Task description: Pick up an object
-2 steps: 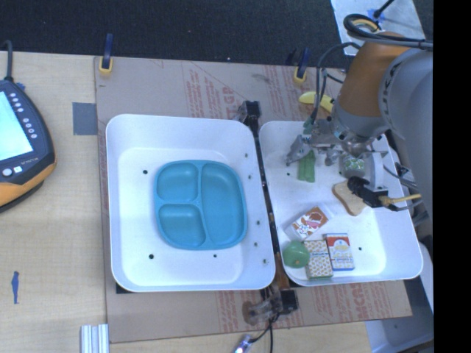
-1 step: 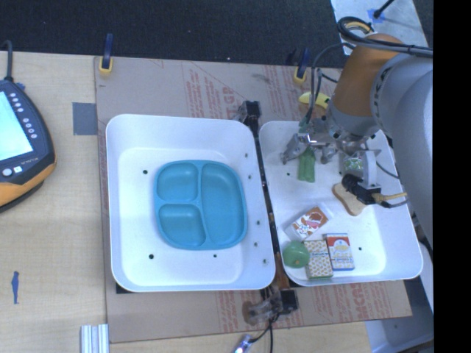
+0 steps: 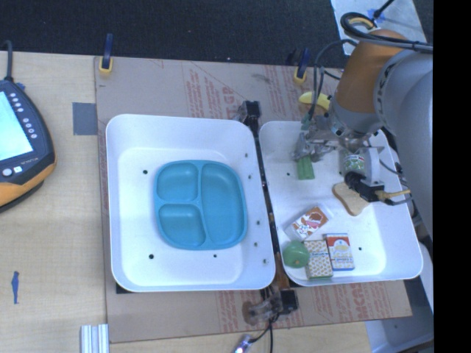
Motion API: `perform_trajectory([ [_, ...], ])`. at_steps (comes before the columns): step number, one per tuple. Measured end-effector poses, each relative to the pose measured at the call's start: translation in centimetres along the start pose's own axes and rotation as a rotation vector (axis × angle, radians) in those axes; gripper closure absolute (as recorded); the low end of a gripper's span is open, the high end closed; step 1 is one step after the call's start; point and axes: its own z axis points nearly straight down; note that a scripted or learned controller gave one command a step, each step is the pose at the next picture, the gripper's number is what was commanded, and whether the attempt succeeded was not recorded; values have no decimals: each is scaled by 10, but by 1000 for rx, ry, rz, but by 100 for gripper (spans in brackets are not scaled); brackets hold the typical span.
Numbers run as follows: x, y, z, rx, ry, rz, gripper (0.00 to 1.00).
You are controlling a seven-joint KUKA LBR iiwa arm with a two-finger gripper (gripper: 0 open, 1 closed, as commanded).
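Desk, two bins: left bin [image 3: 125, 197] holds blue tray [image 3: 200, 204]. Right bin [image 3: 397, 259]: tool [image 3: 313, 147] low at far edge over green block [image 3: 305, 169], apparently to grasp it; grip unreadable.

Bright even overhead light; soft faint shadows; white bins [image 3: 121, 197] near overexposed; slight overall softness, small details blurred.

The light wooden table [image 3: 51, 241] carries a brown cardboard sheet [image 3: 184, 87] printed with red lettering. On that sheet sit 2 shallow white plastic bins side by side, the left bin [image 3: 125, 197] and the right bin [image 3: 390, 259], nearly touching. A grey and orange handheld control pendant [image 3: 22, 142] lies on the table's left edge.
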Motion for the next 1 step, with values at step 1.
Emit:
perform_trajectory([
  [1,66,-34,-91,-2,3,4,100],
])
